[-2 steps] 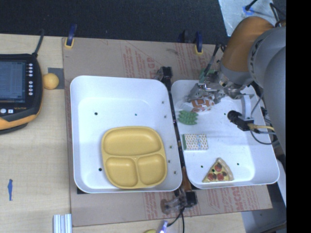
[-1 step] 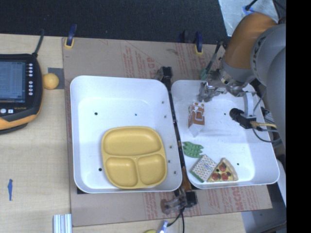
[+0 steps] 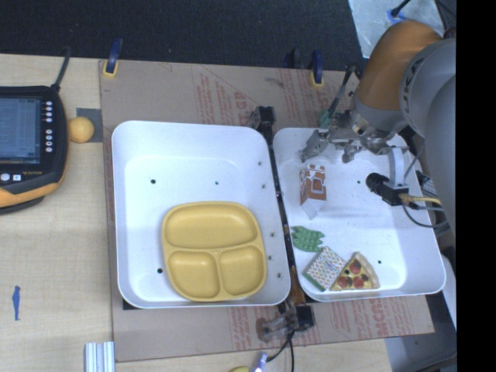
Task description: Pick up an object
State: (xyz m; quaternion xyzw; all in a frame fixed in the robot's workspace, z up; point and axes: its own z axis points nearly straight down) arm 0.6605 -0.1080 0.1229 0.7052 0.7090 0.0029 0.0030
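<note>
The gripper point(image 3: 329, 140) hangs open and holds nothing; the carton point(image 3: 313, 184) lies just below it, long axis running straight away from it.

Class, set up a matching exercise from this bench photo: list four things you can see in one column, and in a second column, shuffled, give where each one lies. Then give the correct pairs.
Things:
1. yellow divided tray
2. pizza slice toy
3. brown and white carton
4. yellow ball

Places:
A. on the bench, outside the bins, beside the handheld control screen
B. near front corner of the right bin
C. in the left bin
D. upper part of the right bin, just below the gripper

Pairs: 1-C, 2-B, 3-D, 4-A
</note>
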